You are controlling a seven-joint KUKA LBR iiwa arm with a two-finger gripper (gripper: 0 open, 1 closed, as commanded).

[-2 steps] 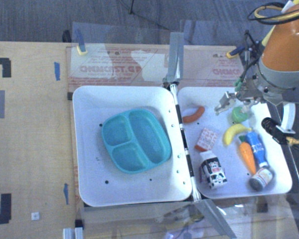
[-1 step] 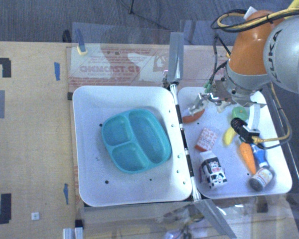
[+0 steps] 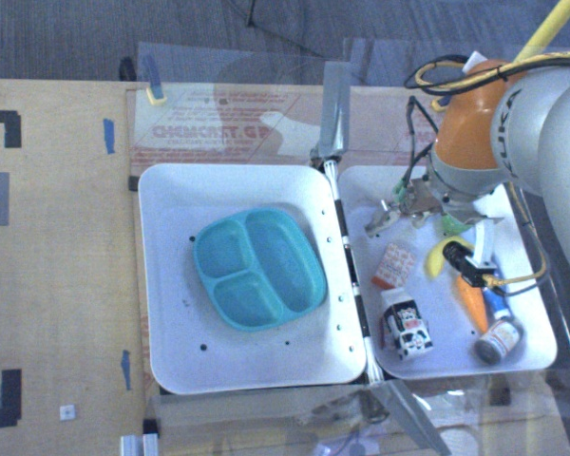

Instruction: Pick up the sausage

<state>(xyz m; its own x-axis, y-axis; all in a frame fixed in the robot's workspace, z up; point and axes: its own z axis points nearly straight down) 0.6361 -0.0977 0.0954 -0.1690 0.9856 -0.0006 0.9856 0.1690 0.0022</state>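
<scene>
The sausage (image 3: 396, 264) is a short pink piece with pale speckles, lying in the right bin (image 3: 541, 350) left of its middle. My gripper (image 3: 385, 215) hangs over that bin's far left part, a little beyond the sausage and apart from it. Its fingers are open and nothing sits between them. The grey arm with its orange band (image 3: 470, 131) comes in from the upper right.
Close around the sausage in the right bin are a yellow banana (image 3: 437, 257), a black-and-white box (image 3: 408, 329), an orange carrot (image 3: 472, 309), a grey can (image 3: 494, 342) and a green item (image 3: 453, 224). The left bin (image 3: 171, 350) holds a blue divided plate (image 3: 258, 267).
</scene>
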